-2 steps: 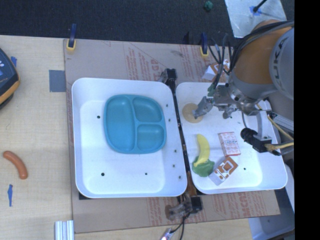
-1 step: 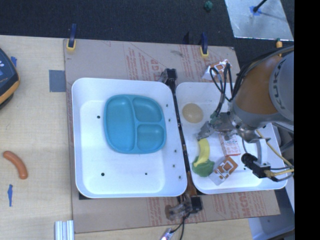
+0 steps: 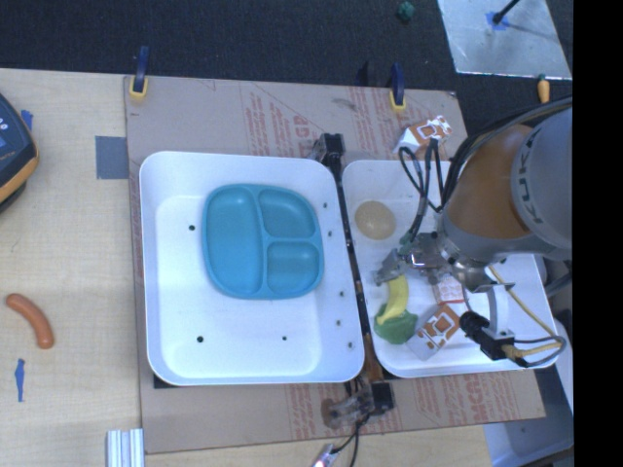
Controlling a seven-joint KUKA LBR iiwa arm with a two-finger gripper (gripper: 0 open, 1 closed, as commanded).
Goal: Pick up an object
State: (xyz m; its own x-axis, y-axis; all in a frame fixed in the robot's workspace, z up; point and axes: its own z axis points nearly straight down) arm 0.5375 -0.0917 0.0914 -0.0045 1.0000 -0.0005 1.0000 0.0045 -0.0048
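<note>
Looming largest, the arm [image 3: 506, 188] hangs over the right bin [image 3: 384, 358]; its gripper [image 3: 409, 261] nears the banana [image 3: 393, 295]; jaw state unclear; descent and closing should follow.

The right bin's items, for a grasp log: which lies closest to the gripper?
The yellow banana, directly below the gripper. The round beige item lies farther up the right bin, and the green item sits beyond the banana.
</note>
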